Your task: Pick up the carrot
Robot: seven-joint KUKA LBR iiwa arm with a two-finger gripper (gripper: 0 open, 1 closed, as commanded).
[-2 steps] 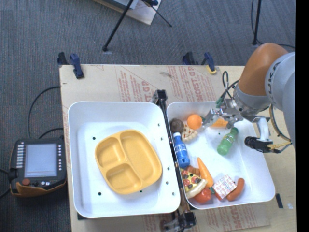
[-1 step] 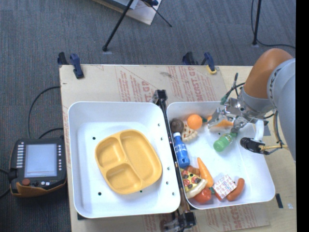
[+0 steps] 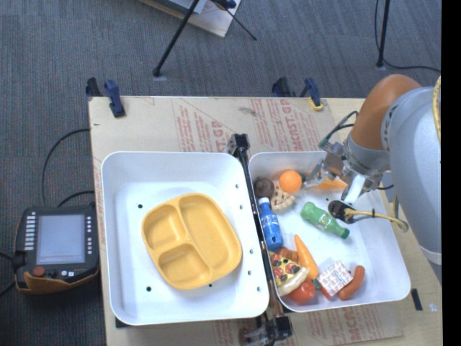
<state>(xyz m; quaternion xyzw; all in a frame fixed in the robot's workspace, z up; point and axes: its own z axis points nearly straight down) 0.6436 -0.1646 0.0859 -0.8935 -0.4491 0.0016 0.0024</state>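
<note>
Carrot (image 3: 306, 255) lies in the right bin (image 3: 382, 251), toward its near side, slanting with one end up by the blue bottle (image 3: 270, 223) and its lower part beside the pizza slice (image 3: 288, 271). From my seat I see the gripper (image 3: 333, 173) up at the far end of that same bin, well apart from the carrot, hanging near an orange ball (image 3: 290, 181) and something pale orange just beside its tip; I cannot tell from this angle whether it is open or closed. The green bottle (image 3: 324, 220) lies between the gripper and the carrot, on its side. Near the bin's front edge I make out a tomato (image 3: 305, 293), a small red-and-white packet (image 3: 333, 278) and a sausage (image 3: 352, 282). The left bin (image 3: 119, 193) holds a yellow divided plate (image 3: 191, 241). A teach pendant (image 3: 57, 247) sits on the floor to the left of the bench.
</note>
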